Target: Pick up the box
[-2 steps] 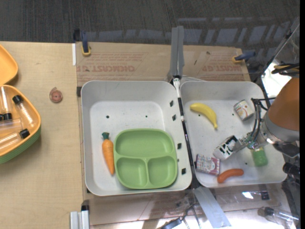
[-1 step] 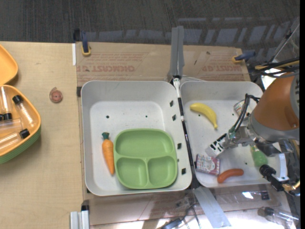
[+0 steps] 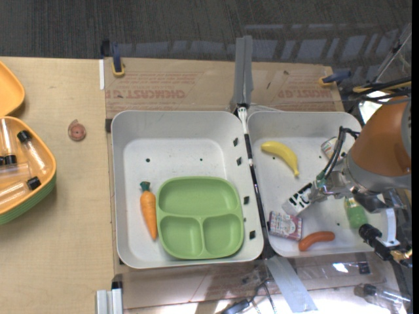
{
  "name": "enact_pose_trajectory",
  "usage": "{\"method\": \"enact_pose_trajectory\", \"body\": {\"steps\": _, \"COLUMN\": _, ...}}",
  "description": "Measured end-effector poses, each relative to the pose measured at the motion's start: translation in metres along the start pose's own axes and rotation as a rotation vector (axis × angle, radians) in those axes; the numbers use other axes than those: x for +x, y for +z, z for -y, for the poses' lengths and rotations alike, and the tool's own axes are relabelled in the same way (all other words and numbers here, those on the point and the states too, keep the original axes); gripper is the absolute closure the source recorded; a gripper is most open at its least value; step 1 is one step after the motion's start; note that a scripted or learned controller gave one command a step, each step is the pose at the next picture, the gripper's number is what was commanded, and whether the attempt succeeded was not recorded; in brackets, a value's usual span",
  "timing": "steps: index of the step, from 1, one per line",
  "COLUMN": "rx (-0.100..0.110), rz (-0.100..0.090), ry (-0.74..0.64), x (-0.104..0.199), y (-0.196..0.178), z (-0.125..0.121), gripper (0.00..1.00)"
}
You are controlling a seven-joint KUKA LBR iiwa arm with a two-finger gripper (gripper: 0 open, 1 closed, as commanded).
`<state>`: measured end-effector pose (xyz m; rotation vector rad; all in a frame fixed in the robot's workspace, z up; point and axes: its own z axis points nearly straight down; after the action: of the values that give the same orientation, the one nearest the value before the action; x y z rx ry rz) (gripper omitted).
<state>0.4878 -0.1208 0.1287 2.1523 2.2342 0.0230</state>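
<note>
Two white bins sit side by side on the bench (image 3: 52, 84). A small pink box (image 3: 284, 225) lies flat in the right bin (image 3: 262, 175), beside a red sausage (image 3: 317, 240) and below a banana (image 3: 282, 156). It looks light and thin, best pinched across its sides. I cannot tell how the jaws stand on the gripper (image 3: 308, 197).

You see a tan wooden bench (image 3: 59, 254) with a sheet of brown cardboard (image 3: 177, 90) lying across it. Behind the cardboard, dark grey carpet (image 3: 163, 12) covers the floor. Blue clamps (image 3: 116, 63) grip the cardboard's far edge at both corners. Left of the cardboard, an orange tray (image 3: 16, 169) sits at the bench's edge.
</note>
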Motion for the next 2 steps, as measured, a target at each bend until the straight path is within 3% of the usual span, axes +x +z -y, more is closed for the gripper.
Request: {"method": "enact_pose_trajectory", "body": {"steps": 2, "rx": 0.002, "rz": 0.001, "ry": 0.001, "x": -0.0023, "y": -0.0162, "z": -0.0012, "gripper": 1.0}}
